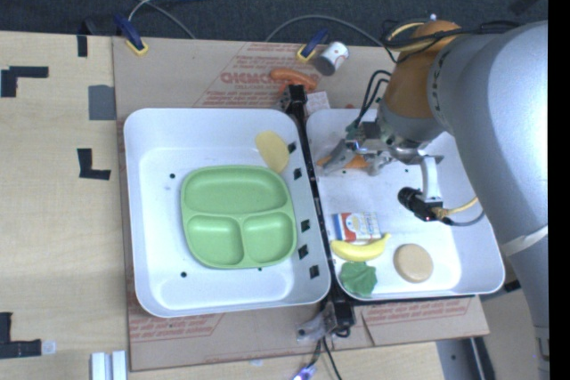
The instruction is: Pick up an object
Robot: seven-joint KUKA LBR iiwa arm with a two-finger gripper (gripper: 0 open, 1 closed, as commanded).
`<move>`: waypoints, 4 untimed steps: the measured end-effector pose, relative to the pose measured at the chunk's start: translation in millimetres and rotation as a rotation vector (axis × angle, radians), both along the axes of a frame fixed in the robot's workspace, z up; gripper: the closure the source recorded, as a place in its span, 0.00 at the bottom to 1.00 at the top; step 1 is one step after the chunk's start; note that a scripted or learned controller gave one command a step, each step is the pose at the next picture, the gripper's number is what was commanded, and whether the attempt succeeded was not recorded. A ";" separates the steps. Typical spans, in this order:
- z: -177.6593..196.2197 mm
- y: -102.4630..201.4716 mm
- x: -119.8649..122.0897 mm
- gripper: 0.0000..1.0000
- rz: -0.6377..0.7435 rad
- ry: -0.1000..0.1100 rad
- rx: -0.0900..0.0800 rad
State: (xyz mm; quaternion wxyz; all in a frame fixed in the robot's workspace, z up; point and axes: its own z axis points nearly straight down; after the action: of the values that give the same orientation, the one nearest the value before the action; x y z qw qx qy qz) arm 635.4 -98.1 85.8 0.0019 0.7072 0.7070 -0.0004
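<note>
My gripper (341, 158) is low in the right bin (472, 262), in its upper left part close to the divider between the bins. A small orange object (358, 162) lies right at the gripper's tip; whether it is gripped I cannot tell. Further toward the front of the same bin are a small white, red and blue box (356, 225), a yellow banana (360, 248), a green leafy item (359, 278) and a round tan disc (413, 262).
The left bin (151, 156) holds a green divided plate (239, 217) and a pale yellow piece (272, 149) near the divider. The grey arm (499, 120) covers the right bin's right side. An orange-red item (294, 76) and a small cylinder (330, 58) lie behind the bins.
</note>
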 end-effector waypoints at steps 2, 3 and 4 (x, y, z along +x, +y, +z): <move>-0.9 -0.6 32.7 0.00 0.002 0.003 0.000; -0.2 -22.1 33.3 0.00 0.001 0.001 0.001; -0.8 -1.1 32.8 0.00 0.001 0.002 0.000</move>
State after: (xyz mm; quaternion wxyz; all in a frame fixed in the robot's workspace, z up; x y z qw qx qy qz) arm 668.1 -99.2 85.0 0.0011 0.7067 0.7075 -0.0013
